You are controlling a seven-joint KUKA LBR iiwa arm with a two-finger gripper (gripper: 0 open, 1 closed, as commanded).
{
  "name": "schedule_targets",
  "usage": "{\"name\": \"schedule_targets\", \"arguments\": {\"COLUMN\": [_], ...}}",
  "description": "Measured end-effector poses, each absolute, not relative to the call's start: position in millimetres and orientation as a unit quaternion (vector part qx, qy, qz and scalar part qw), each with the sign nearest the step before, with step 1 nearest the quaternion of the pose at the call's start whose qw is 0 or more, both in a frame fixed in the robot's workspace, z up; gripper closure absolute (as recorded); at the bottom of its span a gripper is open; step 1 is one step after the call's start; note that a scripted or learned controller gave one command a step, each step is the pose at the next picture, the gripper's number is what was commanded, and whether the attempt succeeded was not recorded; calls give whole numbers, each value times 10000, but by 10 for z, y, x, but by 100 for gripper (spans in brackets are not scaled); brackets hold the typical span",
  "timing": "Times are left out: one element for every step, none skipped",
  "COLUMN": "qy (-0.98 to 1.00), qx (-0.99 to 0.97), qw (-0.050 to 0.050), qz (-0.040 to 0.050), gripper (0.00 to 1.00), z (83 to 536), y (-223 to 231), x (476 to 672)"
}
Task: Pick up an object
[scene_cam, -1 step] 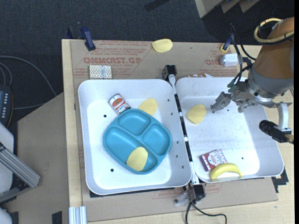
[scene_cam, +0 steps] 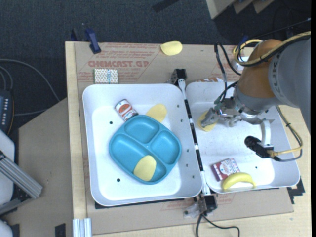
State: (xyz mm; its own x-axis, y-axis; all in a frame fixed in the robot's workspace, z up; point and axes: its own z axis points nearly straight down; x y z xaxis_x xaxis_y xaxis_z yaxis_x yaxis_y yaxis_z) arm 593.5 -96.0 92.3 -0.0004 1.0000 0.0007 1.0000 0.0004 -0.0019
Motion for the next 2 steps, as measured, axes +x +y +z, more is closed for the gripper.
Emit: {"name": "schedule_targets", "arguments": {"qy": [-7073,-7076], "qx": [-7069,-7066], "qw": [-6,-17], "qz": [-3,-10], "gripper": [0,100], "z": [848,950], "y": [-969,-966], "x": [6354,6360]}}
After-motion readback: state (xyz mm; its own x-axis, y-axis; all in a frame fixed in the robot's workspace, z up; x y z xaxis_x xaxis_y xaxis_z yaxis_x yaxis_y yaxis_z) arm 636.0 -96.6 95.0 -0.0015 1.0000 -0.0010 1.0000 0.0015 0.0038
